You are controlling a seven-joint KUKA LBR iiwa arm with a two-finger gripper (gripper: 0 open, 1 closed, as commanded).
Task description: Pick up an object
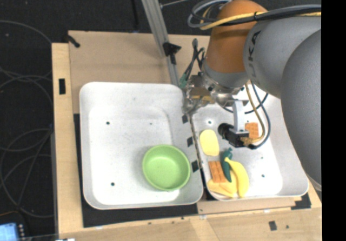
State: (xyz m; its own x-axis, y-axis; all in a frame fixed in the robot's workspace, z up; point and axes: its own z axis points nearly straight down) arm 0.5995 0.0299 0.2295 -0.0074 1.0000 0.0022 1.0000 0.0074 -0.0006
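We see the gripper (193, 99) up-view and slightly right of the green bowl (166, 167), over the seam where the left bin (108, 105) meets the right bin (281, 172); from this slant we cannot tell how wide its jaws stand, nor whether they have hold of anything. The bowl sits upright in the left bin, well apart from the gripper; the nearest loose thing to the gripper is a pale yellow oval piece (209, 142), just across the rims to the right of the bowl and a little up-view of it, lying below the gripper and apart from it. Right of the bowl, at about its level, an orange ridged block (215, 171) lies beside a banana (240, 178), with a green piece (226, 155) between them; a small orange block (251, 128) lies farther right and up-view of the bowl.
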